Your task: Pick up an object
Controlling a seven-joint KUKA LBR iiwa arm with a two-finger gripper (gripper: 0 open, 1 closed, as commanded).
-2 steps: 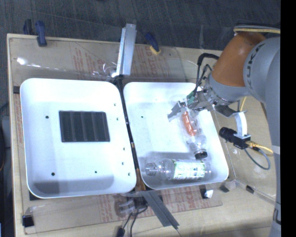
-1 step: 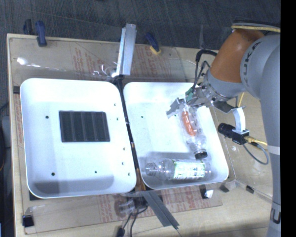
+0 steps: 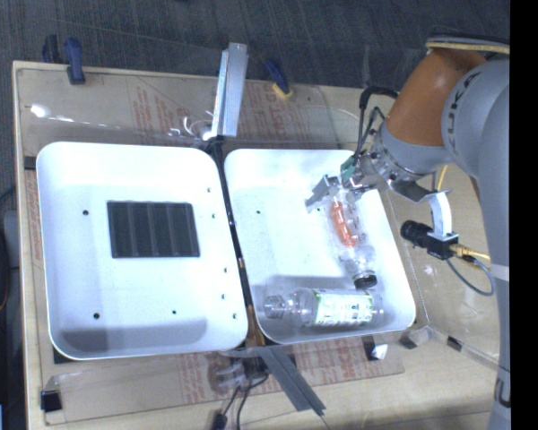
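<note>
The tool (image 3: pixel 341 186) sits over the small bottle (image 3: pixel 348 231) in the right bin (image 3: pixel 251 240). I cannot tell its state. The slick bottle may roll away.

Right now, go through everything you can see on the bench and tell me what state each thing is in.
Gripper: low in the right bin, fingers' state unclear.
Clear bottle with orange label: lying on its side, just below the gripper.
Clear bottle with green label: lying on its side along the near wall.
Right bin: holds both bottles.
Left bin: dark grate on its floor.

White bins (image 3: pixel 72 177), orange-labelled clear bottle (image 3: pixel 345 227), green-labelled bottle (image 3: pixel 327 308)
</note>
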